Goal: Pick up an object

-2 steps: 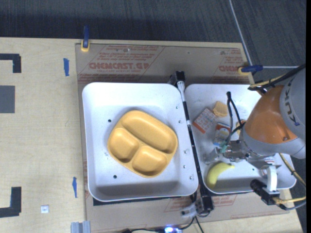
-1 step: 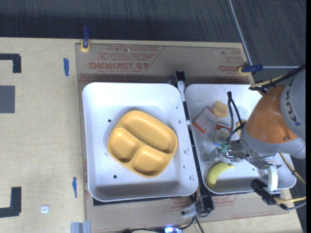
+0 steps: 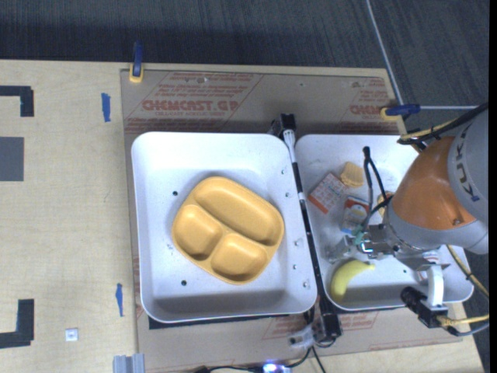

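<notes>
Two shallow white plastic bins are seen side by side on a brown cardboard sheet (image 3: 256, 99) laid over the pale wooden bench (image 3: 62, 231). The left bin (image 3: 155, 208) holds a yellow, rounded, three-compartment plastic tray (image 3: 227, 228), lying tilted near the bin's middle. The right bin (image 3: 326, 150) is partly covered by the grey arm with its orange band (image 3: 431, 196), which reaches in from the right.

The two-finger gripper (image 3: 361, 243) is located low in the right bin, at the end of the wrist, amid cables and small metal parts. Whether its jaws are apart or together cannot be told, since they are hidden by the wrist and clutter.

A yellow, curved, banana-shaped object (image 3: 347, 275) is seen just below the gripper, near the bin's front wall; whether it is touched cannot be judged. Further back, a small white-and-red printed packet (image 3: 328, 192) and a light orange, rounded item (image 3: 352, 175) lie close together.
</notes>
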Controlling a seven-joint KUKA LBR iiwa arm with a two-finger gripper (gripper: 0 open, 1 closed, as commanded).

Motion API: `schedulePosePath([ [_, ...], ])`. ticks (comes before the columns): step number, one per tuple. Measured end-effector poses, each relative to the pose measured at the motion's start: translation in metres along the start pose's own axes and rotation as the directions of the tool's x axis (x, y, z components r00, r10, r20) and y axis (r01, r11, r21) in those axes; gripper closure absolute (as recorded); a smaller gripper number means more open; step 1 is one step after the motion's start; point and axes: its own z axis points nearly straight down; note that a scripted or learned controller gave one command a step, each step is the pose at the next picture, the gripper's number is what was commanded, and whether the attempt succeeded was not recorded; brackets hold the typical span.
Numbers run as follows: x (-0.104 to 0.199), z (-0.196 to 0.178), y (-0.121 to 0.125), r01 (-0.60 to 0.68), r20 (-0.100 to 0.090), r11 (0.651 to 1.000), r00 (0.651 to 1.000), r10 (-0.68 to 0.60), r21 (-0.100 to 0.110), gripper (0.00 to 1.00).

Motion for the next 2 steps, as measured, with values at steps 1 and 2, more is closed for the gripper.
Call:
schedulePosePath([
  [1, 0.0007, 0.0, 0.0, -0.001, 0.001, 1.0, 1.0, 0.001, 0.0, 0.0],
  [2, 0.0006, 0.0, 0.0, -0.001, 0.001, 1.0, 1.0, 0.001, 0.0, 0.0],
])
